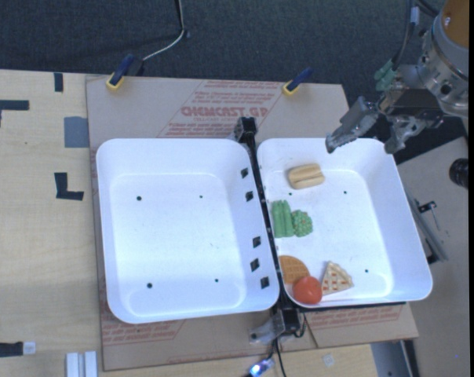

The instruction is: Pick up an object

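Tomato (307,290) between waffle wedge (337,277) and cookie (292,269).

White bins (378,160) — tan bun (305,176), green toy (289,220), red tomato (307,290), orange-checked waffle wedge (337,278).

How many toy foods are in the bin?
5, all in the right bin: bread at the back, broccoli mid-left, cookie, tomato and waffle at the front.

Robotics lab: clamped cardboard sheet (221,108), paired white bins (111,163), taped bench (33,210).
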Robot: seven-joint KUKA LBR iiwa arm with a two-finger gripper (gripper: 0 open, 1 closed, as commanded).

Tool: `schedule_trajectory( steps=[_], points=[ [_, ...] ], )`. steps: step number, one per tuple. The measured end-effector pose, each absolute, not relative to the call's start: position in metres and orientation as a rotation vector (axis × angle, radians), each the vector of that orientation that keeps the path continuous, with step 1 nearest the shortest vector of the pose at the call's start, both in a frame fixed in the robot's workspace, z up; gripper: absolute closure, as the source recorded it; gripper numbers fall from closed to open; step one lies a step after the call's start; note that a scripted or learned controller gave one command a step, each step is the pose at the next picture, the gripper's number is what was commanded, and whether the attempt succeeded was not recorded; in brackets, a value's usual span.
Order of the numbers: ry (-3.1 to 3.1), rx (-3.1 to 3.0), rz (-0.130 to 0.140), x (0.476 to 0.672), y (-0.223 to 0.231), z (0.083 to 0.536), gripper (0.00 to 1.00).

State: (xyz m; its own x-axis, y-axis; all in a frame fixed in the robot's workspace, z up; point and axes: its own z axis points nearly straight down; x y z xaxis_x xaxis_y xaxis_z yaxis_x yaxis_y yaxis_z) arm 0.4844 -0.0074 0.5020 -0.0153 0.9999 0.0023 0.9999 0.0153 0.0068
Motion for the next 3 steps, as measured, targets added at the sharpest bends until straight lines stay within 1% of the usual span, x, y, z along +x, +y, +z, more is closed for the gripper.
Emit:
schedule_trajectory(
  steps=[1,2,3],
  points=[
    [2.208,2.230,-0.002,0.483,-0.115,0.515,0.00],
    [2.235,2.228,-0.018,0.485,-0.036,0.253,0.00],
    [2.228,2.219,-0.005,0.553,-0.008,0.205,0.00]
  ],
)
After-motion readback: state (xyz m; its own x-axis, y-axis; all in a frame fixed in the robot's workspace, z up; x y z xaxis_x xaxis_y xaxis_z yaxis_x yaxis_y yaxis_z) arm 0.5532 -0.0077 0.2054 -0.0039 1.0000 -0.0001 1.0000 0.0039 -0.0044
